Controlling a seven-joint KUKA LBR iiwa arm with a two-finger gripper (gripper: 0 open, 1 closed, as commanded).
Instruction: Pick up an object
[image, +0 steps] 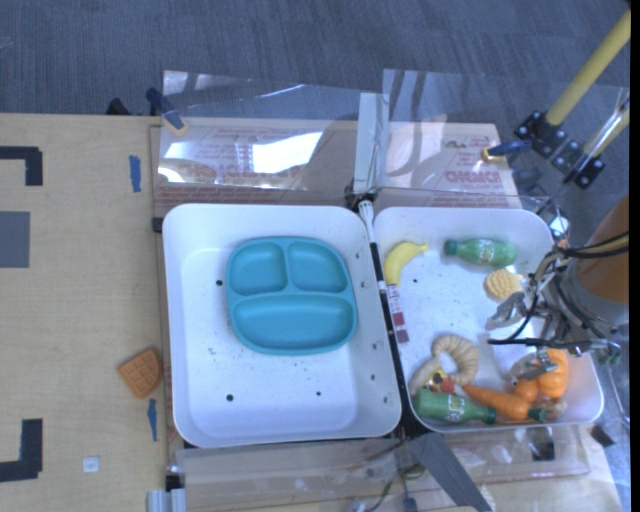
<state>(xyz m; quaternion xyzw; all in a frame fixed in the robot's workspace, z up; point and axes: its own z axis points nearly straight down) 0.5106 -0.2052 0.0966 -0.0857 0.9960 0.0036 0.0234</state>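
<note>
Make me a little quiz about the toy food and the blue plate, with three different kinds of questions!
1. True or false: the blue plate sits in the left bin.
2. How many green bottles are in the right bin?
3. What lies nearest the banana? A) the upper green bottle B) the carrot C) the waffle

Key: 1 true; 2 two, counting the lower bottle; 3 A.

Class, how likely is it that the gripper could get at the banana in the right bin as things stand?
Probably yes: the banana lies alone on bare bin floor near the divider, nothing on it, and the gripper stands over the same bin.
</note>
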